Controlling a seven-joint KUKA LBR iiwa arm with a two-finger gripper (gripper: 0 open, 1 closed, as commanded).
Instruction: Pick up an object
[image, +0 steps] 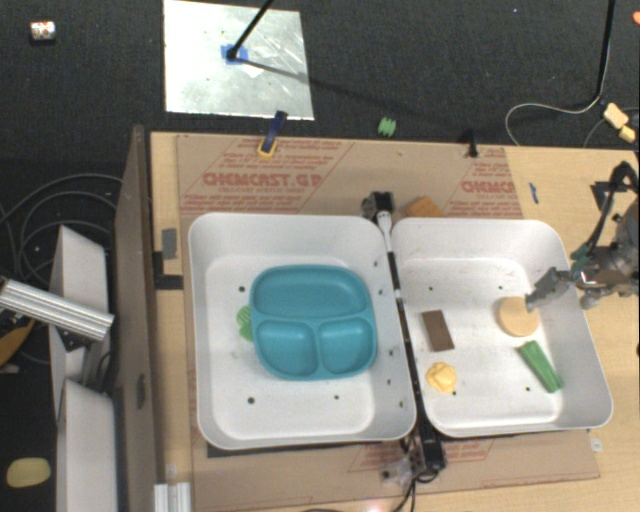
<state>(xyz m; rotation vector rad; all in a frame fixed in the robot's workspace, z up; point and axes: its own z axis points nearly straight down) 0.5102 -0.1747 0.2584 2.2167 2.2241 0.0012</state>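
In the right bin (470, 240) lie a brown rectangular block (436, 329), a yellow lumpy piece (441, 377), a tan round disc (518, 317) and a green stick (540, 365). My gripper (549, 288) reaches in from the right edge, its tip just above and right of the tan disc, close to its upper rim. The left bin (215, 250) holds a blue divided plate (313, 320) with a small green thing (244, 321) peeking out at its left side.
The two bins meet at a dark seam (396, 300). Cardboard (260, 170) lies under the bins, with an orange piece (424, 208) behind the right bin. Cables and a metal bracket sit off the bench at the left.
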